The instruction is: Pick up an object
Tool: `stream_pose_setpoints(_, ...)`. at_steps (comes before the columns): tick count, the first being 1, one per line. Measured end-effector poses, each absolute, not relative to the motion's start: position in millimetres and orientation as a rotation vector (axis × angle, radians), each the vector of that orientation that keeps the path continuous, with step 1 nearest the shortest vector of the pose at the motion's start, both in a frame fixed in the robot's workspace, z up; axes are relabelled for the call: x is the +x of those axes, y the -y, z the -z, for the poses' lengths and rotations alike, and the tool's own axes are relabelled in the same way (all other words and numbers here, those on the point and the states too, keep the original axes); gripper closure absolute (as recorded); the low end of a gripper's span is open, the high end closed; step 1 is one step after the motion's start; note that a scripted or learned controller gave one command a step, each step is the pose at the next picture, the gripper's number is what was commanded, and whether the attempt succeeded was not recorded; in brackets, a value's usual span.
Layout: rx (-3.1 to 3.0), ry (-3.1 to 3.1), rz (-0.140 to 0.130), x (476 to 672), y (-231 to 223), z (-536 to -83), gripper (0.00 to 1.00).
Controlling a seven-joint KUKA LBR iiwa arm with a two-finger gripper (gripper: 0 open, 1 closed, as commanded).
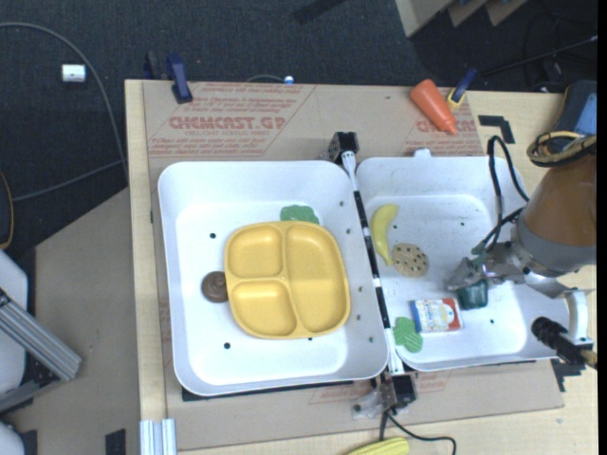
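**Gripper low in the right bin, grasp unconfirmed**

From where I stood, the arm [560, 221] reached in from the right and hung over the right bin [446, 173], its gripper [471, 287] down near the floor of the bin. A small dark green object [472, 297] sat right at the tip. I could not tell whether the pincer was wide, narrow or closed on that piece; the wrist hid the gap.

The likeliest target was that green object, beside a small red, white and blue carton [437, 315]. A speckled cookie [410, 258] and a yellow banana [383, 232] lay further left, and a light green leaf-shaped piece [406, 334] rested at the bin's near-left corner by the divider.

In my judgement, the main risk was a closure that caught only an edge of the green piece, so it would slip out on the lift. The carton lay just beside it, so a finger could have landed on the carton and nudged it, or pinched both things together. Pressing too low could also have jammed the tips against the bin floor.

The left bin [180, 254] held a yellow divided plate [285, 278], with a brown round piece [214, 286] against its left edge and a green piece [300, 213] peeking out behind it, all well apart from the gripper.
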State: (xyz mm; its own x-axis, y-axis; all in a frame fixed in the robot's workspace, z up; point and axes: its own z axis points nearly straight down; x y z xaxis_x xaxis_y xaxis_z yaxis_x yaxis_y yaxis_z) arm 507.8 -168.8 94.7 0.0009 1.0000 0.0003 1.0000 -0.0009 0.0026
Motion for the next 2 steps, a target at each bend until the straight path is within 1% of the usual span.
stream_pose_setpoints(1, 2.217, -2.22, -0.006, 556.5, 124.3, -86.4, 1.0)
stream_pose_setpoints(2, 2.22, -2.223, -0.002, 545.6, 52.8, -185.0, 1.0)
